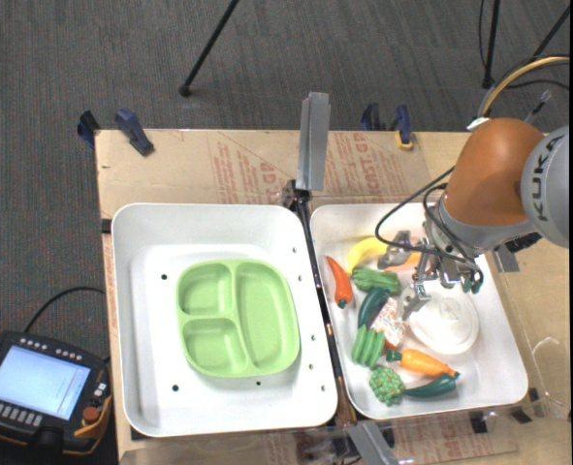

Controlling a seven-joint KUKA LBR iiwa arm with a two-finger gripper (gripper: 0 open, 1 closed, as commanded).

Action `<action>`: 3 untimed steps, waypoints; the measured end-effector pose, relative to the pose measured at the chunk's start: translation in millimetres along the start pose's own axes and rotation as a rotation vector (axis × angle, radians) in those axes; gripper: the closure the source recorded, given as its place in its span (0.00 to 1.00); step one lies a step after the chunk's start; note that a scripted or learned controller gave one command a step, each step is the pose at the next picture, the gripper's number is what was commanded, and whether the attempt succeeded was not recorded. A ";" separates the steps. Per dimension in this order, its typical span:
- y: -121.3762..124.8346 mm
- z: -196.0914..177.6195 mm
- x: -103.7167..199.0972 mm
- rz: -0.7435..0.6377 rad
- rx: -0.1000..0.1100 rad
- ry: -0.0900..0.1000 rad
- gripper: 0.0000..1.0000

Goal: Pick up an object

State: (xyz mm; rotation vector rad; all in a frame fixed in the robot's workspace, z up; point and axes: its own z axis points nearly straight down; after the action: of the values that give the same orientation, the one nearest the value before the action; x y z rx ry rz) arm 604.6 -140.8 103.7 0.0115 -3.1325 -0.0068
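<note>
A flat bench topped with brown cardboard-like board printed with red lettering (257,168) carries two shallow white plastic bins. The left bin (136,260) sits just beside the right bin (504,356), their inner edges nearly touching. Blue clamps (133,129) grip the bench's far edge, beyond the left bin.

Two white bins (131,260) sit on a tan cardboard-brown tabletop (199,168) printed with faded red lettering. At centre-left of the frame lies a lime-green divided plate (238,318). At centre-right the toy food is bright: a yellow banana (364,251), a red-orange chilli (339,281), dark green pods (375,281), an orange carrot (424,361), a green broccoli floret (386,385), and a white bowl (446,325). The arm (494,177) shows orange and grey. The floor (92,46) is dark grey.
</note>
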 end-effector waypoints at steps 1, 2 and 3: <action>25.8 19.4 101.2 0.103 0.001 -0.003 0.00; 46.6 16.5 28.2 0.207 0.002 -0.011 0.00; 61.3 13.3 122.0 0.151 0.004 -0.029 0.00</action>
State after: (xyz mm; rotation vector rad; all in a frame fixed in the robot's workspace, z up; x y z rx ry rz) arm 482.0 -80.3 91.7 -0.2271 -3.1530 0.0005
